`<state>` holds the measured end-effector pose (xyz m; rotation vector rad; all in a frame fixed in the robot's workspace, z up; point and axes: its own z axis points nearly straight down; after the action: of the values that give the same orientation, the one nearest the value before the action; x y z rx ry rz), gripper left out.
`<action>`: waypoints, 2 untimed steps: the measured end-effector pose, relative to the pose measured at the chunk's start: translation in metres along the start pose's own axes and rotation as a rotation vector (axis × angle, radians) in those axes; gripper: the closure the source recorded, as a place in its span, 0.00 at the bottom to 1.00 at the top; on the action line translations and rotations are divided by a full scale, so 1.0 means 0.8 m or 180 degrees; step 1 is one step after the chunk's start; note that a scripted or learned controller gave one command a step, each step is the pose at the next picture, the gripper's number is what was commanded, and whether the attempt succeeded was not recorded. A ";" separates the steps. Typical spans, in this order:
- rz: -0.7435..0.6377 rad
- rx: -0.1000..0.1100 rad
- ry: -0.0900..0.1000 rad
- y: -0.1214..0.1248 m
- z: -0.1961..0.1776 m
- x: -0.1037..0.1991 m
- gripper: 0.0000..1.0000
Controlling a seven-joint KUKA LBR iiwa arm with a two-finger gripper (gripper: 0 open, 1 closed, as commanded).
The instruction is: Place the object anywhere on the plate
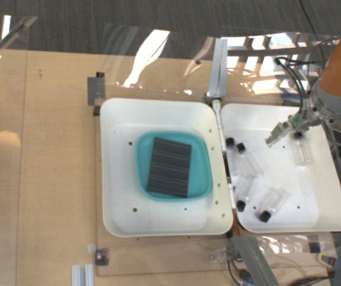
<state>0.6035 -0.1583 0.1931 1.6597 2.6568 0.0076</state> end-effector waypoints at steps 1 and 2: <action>-0.1820 -0.0014 -0.0020 -0.006 -0.276 0.083 0.00; -0.0663 0.0002 -0.0004 -0.102 -0.252 0.112 0.00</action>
<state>0.4886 -0.1136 0.3939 1.3742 2.8138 0.0042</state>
